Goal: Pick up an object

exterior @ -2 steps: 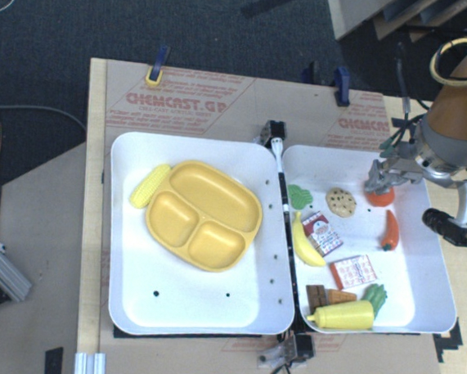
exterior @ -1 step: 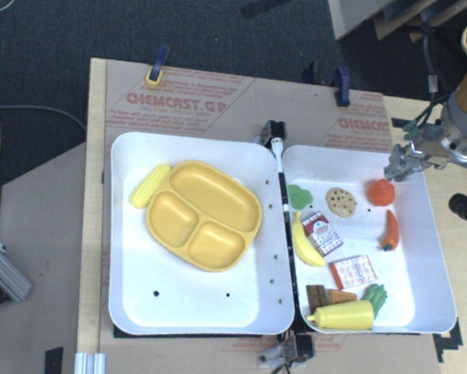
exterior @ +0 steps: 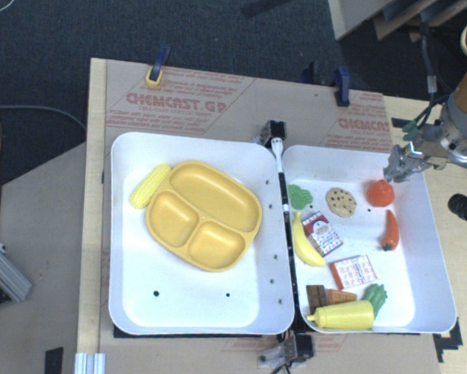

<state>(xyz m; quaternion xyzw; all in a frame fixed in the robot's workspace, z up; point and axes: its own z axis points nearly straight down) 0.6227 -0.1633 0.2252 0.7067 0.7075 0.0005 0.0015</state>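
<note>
**Toys spread in two bins, gripper just above a tomato**

Toys are seen in both white bins on the bench. In the left bin (exterior: 116,294), a yellow tray (exterior: 204,214) with three parts is laid near the middle, and a yellow corn cob (exterior: 149,185) is laid touching its left edge.

In the right bin (exterior: 435,267), a red tomato (exterior: 380,193) is found near the far edge. The gripper (exterior: 400,168) is held just above it, near the far right corner of that bin. Whether its tips are open or closed cannot be told, and nothing is seen held by it.

A cookie (exterior: 340,202) is laid left of the tomato, with a green leafy toy (exterior: 300,197) by the bin's left wall. A red chili (exterior: 390,230) is placed near the right side. A banana (exterior: 305,245) is touched by a small red and white box (exterior: 322,233). A red and white card (exterior: 354,271) is laid near the middle. By the near edge, a yellow bottle (exterior: 343,316) is laid beside a brown block (exterior: 318,296) and a green toy (exterior: 376,297).
</note>
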